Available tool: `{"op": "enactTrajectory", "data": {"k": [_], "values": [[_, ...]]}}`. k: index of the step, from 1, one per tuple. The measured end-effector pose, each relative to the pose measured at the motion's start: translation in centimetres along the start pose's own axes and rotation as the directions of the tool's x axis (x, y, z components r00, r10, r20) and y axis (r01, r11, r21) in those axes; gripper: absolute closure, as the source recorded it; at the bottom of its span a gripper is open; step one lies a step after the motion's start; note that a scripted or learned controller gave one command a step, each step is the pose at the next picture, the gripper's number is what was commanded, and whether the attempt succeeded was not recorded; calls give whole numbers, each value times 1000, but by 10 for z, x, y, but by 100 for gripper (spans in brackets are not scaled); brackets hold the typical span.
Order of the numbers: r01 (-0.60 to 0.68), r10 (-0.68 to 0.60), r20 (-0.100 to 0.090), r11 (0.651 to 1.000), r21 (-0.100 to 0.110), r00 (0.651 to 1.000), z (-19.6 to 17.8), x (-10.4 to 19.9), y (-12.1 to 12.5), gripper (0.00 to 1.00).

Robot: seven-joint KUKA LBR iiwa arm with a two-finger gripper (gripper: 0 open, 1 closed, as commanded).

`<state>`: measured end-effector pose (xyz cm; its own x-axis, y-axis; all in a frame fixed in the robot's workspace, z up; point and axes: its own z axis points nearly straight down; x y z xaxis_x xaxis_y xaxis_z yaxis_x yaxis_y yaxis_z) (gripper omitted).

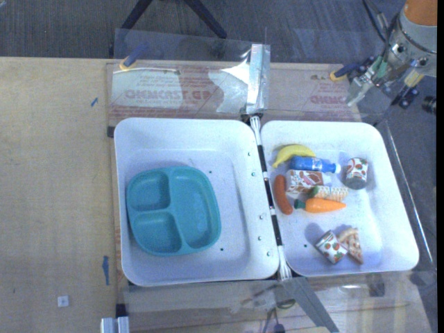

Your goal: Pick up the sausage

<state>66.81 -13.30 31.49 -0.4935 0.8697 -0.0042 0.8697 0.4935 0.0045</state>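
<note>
Sausage (pixel 281 194) lies at the right bin's (pixel 399 207) left wall, touching a carton (pixel 305 180), carrot (pixel 325 205) just beside; gripper (pixel 378 71) up beyond the far rim, jaw state unreadable—best to descend along its length, clear of neighbours.

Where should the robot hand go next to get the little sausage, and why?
Probably it should travel over to above the sausage before lowering. The gripper is up beyond the far right corner of the right bin, nowhere near it. The sausage lies by that bin's left wall, close beside the carrot and a small packet, so a careful line-up looks wise.
</note>
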Motion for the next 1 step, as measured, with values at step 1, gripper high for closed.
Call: {"op": "enactTrajectory", "data": {"k": [1], "values": [[203,-203,-4,979,2,979,4,29,16,100]]}}
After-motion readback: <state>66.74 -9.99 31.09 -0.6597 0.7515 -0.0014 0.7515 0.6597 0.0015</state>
